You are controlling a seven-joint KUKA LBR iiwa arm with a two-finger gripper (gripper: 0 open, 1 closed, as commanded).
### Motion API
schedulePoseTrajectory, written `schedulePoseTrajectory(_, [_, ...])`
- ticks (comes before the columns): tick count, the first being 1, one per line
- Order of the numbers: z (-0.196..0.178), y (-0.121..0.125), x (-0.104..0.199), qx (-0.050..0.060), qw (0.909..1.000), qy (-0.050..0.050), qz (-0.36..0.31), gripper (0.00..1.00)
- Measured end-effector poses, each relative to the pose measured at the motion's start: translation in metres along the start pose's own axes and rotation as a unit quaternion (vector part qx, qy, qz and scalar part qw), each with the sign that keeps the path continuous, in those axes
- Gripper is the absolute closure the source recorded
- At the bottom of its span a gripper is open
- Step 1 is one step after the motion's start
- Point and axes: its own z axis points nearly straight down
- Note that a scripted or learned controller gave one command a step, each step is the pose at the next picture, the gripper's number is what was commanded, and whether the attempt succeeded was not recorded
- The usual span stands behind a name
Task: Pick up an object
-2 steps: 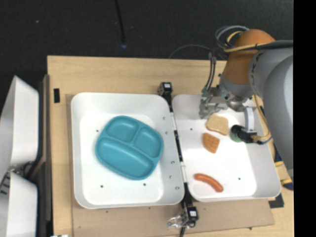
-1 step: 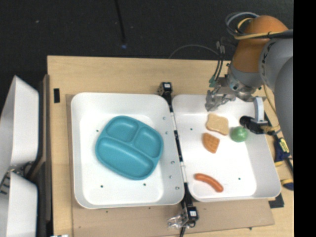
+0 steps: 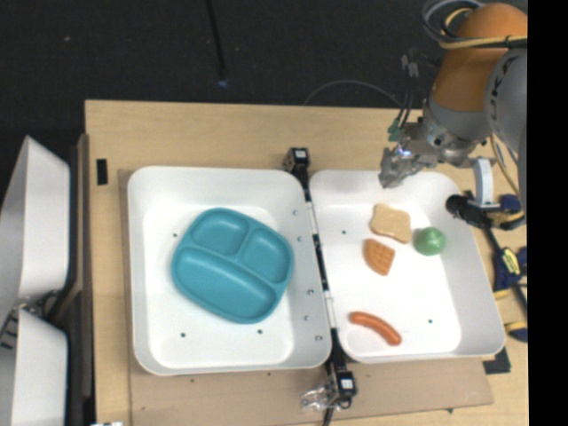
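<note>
1. The grey arm with its orange band [image 3: 470, 56] reaches in from the right, and its jaws [image 3: 393, 174] hang over the far edge of the right-hand shallow white bin [image 3: 444, 331]. From here I cannot tell whether they are wide or narrow; nothing shows between them.
2. Four things lie in that bin: a tan slice of toy bread [image 3: 391, 223], a small orange waffle-like piece [image 3: 380, 256], a round green ball [image 3: 430, 240] and a reddish toy sausage [image 3: 375, 327].
3. The bread is nearest, just beneath the jaws toward the bin's middle; the waffle lies just beyond it.
4. The sausage lies well apart at the near edge, its long axis running left to right with a slight slant.
5. The left bin [image 3: 160, 344] holds a teal divided plastic plate [image 3: 232, 263].
6. I'd guess a short drop toward the bread is the easiest pick.
</note>
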Motion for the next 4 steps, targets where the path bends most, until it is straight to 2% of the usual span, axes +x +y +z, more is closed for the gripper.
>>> schedulePoseTrajectory(1, [-0.034,0.001,-0.001,0.001,1.0,0.0,0.0,1.0])
schedulePoseTrajectory(2, [-0.04,-0.007,0.048,0.003,1.0,0.001,-0.003,1.0])
schedulePoseTrajectory(3, [-0.042,-0.025,0.089,0.004,1.0,0.001,-0.002,1.0])
schedulePoseTrajectory(4, [-0.027,-0.04,0.135,0.004,1.0,0.0,-0.002,1.0])
